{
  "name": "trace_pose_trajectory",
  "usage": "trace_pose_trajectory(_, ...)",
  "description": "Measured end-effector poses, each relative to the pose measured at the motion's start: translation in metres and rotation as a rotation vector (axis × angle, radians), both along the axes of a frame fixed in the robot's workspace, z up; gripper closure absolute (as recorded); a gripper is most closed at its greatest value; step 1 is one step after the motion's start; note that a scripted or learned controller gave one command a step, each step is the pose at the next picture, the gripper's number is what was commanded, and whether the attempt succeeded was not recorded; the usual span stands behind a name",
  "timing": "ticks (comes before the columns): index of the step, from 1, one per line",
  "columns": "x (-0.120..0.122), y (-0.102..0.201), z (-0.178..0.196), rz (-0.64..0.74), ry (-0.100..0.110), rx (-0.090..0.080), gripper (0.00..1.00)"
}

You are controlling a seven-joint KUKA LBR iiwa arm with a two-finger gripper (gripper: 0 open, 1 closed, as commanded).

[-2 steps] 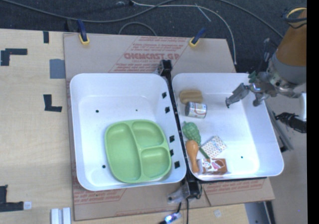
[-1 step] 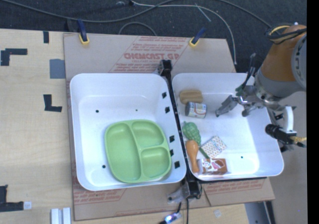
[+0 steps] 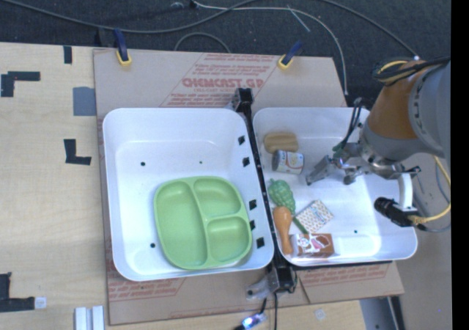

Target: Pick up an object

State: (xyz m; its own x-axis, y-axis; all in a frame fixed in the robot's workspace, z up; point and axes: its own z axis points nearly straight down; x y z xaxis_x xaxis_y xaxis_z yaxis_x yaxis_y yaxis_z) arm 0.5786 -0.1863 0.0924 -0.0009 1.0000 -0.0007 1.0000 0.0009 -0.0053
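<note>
My gripper [image 3: 330,173] hangs over the middle of the right bin [image 3: 381,248], fingers spread open with nothing between them. Left of it lie a small can [image 3: 289,161] and a tan bread-like piece [image 3: 281,141]. Below it rests a patterned card packet [image 3: 314,215]. A green leafy toy [image 3: 281,193], an orange carrot [image 3: 283,227] and a red-and-white packet [image 3: 316,245] sit along the bin's left and front side.
The left bin [image 3: 124,152] holds a green divided plate [image 3: 203,221]. A black divider with clips [image 3: 253,167] runs between the bins. Cables trail across the dark floor behind the cardboard base [image 3: 220,79].
</note>
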Motion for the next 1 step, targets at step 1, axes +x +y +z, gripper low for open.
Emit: trace_pose_trajectory(1,0.0005,0.0,-0.0067,0.001,-0.005,-0.002,0.0)
